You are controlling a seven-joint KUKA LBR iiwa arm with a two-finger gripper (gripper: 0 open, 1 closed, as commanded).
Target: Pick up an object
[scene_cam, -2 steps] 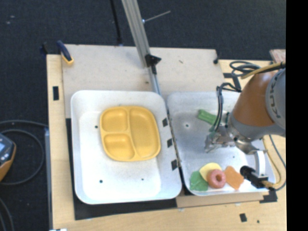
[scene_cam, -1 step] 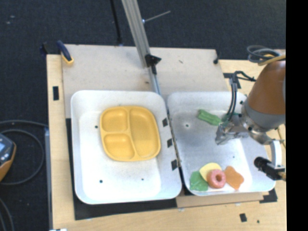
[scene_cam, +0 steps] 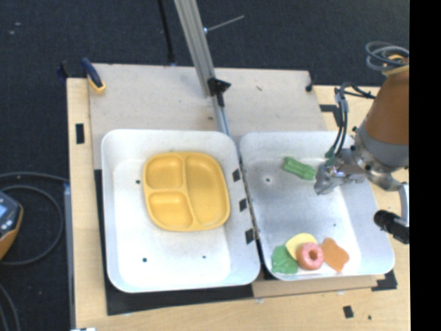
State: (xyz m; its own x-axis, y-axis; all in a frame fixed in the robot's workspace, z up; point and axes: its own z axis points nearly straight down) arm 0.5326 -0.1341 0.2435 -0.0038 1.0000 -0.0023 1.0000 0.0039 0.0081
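Green piece (scene_cam: pixel 298 167) just left of gripper (scene_cam: pixel 325 183), yellow tray (scene_cam: pixel 186 190) apart

We are looking down from one fixed camera above the bench (scene_cam: pixel 193 102), tilted at a slant so the far edge sits toward the top of the frame. We are standing far enough off to take in both bins: left bin (scene_cam: pixel 124 254) and right bin (scene_cam: pixel 358 212) side by side, plus dark floor (scene_cam: pixel 275 19) beyond. The arm (scene_cam: pixel 389 116) is entering from the frame's right. A metal post (scene_cam: pixel 193 33) is rising toward us from the bench's back.
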